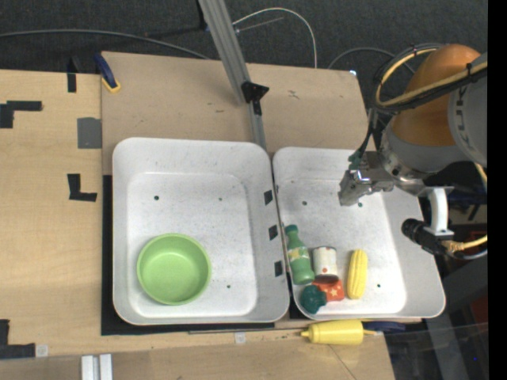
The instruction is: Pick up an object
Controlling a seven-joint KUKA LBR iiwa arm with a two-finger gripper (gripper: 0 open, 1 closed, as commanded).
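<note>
My gripper (352,194) hangs over the upper right part of the right bin (317,169), with nothing visible between its fingers. Below it, near the bin's front, lie a green bottle (299,257), a small white and red can (325,261), a yellow corn cob (357,272), a dark green ball (312,298) and a red piece (333,290). These objects sit well clear of the gripper, toward the camera.
A light green bowl (173,268) rests in the front left of the left bin (190,161). A yellow bottle (337,332) lies on the bench just outside the right bin's front rim. A grey pole (230,46) slants over the bench at the back.
</note>
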